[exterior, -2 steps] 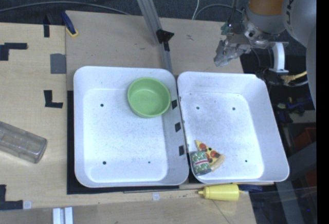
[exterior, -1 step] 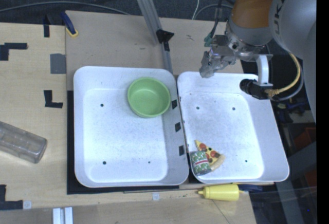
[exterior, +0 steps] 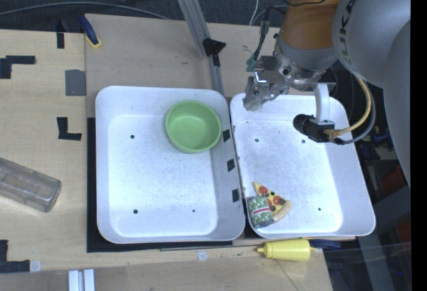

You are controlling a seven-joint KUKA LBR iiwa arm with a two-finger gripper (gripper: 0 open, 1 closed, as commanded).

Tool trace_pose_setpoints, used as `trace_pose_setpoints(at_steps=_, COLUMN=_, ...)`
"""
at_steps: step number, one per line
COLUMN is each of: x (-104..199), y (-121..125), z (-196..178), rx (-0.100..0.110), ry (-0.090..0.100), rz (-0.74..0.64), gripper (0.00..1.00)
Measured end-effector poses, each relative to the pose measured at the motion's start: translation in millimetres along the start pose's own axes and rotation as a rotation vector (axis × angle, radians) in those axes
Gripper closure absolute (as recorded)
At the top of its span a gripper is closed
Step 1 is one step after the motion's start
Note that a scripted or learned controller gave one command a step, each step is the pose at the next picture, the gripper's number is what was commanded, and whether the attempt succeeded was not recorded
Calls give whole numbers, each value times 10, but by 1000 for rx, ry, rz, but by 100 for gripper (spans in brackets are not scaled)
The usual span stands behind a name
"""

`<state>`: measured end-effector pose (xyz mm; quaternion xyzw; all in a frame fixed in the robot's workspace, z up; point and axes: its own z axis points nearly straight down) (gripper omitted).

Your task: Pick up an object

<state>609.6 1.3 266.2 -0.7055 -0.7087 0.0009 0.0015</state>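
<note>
A green bowl rests in the left bin, toward its back right corner. A small pizza-slice toy and a greenish packet lie together at the front left of the right bin. My gripper hangs over the back left corner of the right bin, near the divider between the bins. It is well clear of the toy and to the right of the bowl. No object shows between its fingers.
A yellow bottle lies on the bench just in front of the right bin. A clear plastic container sits at the far left. A grey pole slants up behind the bins. Cables trail from the wrist over the right bin's back right.
</note>
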Motion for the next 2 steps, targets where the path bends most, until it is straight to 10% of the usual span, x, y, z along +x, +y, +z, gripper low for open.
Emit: trace_pose_setpoints(at_steps=2, x=886, y=-446, z=154, rx=0, ry=1, rz=-2, gripper=100)
